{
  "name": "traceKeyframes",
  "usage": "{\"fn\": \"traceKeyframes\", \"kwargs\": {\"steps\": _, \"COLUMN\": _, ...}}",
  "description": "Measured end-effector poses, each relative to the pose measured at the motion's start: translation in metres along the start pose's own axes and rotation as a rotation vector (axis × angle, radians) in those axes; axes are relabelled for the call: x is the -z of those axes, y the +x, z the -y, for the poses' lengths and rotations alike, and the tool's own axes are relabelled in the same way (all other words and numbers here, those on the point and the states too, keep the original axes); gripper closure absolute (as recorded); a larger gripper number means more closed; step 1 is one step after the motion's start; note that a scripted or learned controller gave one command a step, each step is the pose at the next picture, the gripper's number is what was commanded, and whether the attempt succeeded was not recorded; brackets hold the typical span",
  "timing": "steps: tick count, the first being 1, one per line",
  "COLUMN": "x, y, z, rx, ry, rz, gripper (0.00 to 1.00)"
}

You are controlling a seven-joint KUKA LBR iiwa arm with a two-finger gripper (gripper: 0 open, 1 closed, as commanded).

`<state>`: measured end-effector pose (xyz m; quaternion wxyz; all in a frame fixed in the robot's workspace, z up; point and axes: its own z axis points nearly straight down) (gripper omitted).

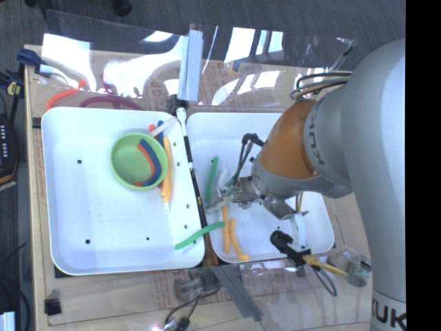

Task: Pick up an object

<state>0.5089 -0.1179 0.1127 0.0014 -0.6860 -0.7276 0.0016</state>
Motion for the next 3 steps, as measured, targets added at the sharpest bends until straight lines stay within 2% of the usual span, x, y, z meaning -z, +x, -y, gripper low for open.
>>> {"fn": "traceKeyframes", "kwargs": {"steps": 1, "x": -0.019, "y": 0.005, "z": -0.043, "rx": -0.091, "ry": -0.006, "rz": 0.008, "gripper": 0.0}}
{"fn": "traceKeyframes", "kwargs": {"steps": 2, "x": -0.01, "y": 0.008, "z": -0.043, "rx": -0.084, "ry": -0.004, "rz": 0.0, "gripper": 1.0}}
{"fn": "traceKeyframes", "kwargs": {"steps": 3, "x": 0.073, "y": 0.013, "z": -0.086, "rx": 0.133, "ry": -0.003, "rz": -0.001, "gripper": 1.0}}
